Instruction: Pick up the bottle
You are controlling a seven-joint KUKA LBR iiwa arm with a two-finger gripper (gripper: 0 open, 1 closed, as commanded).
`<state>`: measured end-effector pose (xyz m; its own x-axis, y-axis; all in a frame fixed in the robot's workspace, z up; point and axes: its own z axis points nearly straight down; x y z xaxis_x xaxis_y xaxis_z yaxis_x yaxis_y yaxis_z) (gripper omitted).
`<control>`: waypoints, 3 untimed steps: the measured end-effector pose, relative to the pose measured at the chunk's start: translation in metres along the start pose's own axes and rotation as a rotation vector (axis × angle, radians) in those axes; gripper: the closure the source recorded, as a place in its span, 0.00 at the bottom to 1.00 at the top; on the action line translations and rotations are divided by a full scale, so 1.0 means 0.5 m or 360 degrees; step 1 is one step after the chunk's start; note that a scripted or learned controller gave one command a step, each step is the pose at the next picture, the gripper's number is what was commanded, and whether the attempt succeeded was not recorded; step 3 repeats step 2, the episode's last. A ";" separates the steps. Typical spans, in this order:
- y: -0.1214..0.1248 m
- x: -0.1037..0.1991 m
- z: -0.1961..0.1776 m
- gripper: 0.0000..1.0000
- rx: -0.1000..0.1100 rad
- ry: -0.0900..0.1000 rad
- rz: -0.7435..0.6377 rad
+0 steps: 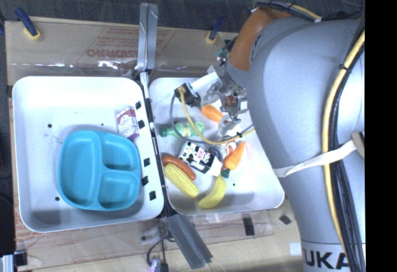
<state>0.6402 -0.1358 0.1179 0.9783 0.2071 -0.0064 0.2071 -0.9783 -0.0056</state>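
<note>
Green bottle (178, 130) lies flat, cap pointing left

A sky-blue plastic divided tray (99, 171) lay toward the front of the left white bin (31, 97), and a small maroon-and-white packet (128, 122) sat near that bin's right wall. In the right white bin (260, 196), a yellow corn cob (180, 179), a yellow banana (213, 194), a black-and-white patterned box (198, 156) and an orange carrot (233, 157) crowded its front half.
</note>
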 end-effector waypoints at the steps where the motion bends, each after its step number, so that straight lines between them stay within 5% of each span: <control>1: 0.000 0.001 -0.002 0.00 -0.0001 0.0002 0.0000; 2: 0.147 -0.024 -0.199 0.00 -0.0006 0.0009 -0.0228; 3: 0.147 -0.024 -0.199 0.00 -0.0006 0.0009 -0.0228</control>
